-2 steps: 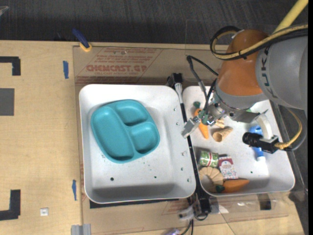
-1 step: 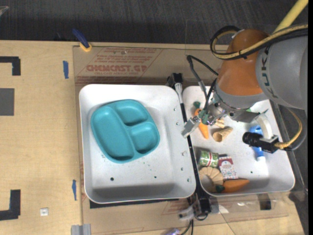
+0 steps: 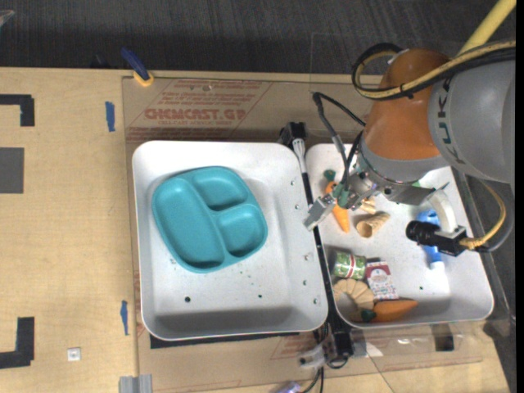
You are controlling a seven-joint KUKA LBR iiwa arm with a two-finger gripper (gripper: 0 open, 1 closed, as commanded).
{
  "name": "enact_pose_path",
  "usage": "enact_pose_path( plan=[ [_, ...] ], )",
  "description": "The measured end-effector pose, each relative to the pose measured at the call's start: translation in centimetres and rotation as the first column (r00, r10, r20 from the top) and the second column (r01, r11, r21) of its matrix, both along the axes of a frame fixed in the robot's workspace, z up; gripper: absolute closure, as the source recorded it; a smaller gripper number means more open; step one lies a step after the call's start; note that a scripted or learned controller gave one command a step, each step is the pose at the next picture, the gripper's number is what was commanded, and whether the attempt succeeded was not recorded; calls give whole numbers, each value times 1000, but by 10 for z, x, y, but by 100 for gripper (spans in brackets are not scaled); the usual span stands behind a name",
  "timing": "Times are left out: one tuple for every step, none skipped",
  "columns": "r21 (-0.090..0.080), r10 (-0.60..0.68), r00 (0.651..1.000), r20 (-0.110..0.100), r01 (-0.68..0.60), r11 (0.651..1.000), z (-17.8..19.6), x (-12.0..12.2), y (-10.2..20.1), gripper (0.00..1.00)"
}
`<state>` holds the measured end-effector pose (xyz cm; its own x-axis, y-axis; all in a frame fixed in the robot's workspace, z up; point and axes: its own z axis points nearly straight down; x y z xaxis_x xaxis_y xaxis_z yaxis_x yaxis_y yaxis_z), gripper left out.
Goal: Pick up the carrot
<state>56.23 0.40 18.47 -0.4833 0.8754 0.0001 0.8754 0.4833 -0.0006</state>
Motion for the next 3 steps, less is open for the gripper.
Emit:
enact_pose_path(
  plan=[
    [0,0,1000,0,0,1000,0,0,0,0],
    [0,0,1000,0,0,1000,0,0,0,0],
    [0,0,1000,0,0,1000,0,0,0,0]
  ],
)
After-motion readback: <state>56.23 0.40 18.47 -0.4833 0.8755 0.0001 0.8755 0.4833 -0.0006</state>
